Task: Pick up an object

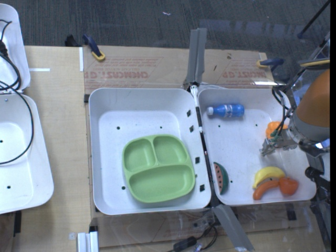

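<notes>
Arm: the grey arm with its orange band (319, 101) enters from the right edge and bends down over the right-hand shallow white plastic bin (236, 190), wrist pointing down and leftward, cables looped beside it.
Tool: the metal two-finger tool (271, 147) hangs low over the right bin's right half, just above the bin floor; whether its tips are apart or together I cannot tell, and nothing is visibly between them.
Orange object: a small rounded orange item (274, 128) lies just behind the tool, partly hidden by the wrist.
Bottle: a blue plastic bottle with a white cap (226, 111) lies on its side near the right bin's far wall, well apart from the tool.
Banana: a yellow toy banana (268, 174) rests near the front right corner, close below the tool.
Carrot: an orange curved toy carrot (275, 188) lies touching the banana's front side.
Watermelon slice: a red and green toy wedge (219, 177) leans against the right bin's left wall.
Plate: a green divided plastic plate (157, 168) lies flat in the left-hand white bin (105, 140).
Counter: a light wooden counter (58, 72) with a cardboard sheet (142, 70) carries both bins.
</notes>
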Robot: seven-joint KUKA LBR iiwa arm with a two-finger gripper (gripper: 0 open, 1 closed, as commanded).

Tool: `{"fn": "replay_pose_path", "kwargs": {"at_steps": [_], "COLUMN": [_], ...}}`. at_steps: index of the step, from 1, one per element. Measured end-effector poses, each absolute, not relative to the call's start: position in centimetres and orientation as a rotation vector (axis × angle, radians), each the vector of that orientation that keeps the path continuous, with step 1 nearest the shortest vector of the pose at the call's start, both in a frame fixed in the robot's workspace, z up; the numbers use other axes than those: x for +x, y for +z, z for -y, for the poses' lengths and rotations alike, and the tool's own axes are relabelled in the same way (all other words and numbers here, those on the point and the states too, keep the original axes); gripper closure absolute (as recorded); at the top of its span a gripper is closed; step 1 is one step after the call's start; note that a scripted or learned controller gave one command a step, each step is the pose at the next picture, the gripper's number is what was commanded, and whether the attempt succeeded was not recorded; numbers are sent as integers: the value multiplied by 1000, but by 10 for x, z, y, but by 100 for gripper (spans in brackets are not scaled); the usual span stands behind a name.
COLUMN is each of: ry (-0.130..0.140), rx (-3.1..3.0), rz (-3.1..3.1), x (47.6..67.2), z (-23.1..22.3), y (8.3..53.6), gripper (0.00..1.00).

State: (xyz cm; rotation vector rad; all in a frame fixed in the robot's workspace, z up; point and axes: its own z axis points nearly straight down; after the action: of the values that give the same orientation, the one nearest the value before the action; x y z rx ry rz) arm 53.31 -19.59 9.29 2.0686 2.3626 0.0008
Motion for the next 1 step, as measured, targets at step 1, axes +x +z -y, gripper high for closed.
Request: {"fn": "replay_pose_path", "kwargs": {"at_steps": [1], "ry": [-1], "rx": [2006], "rz": [-2418], "x": [583], "z": [221], "y": [92], "gripper": [0]}}
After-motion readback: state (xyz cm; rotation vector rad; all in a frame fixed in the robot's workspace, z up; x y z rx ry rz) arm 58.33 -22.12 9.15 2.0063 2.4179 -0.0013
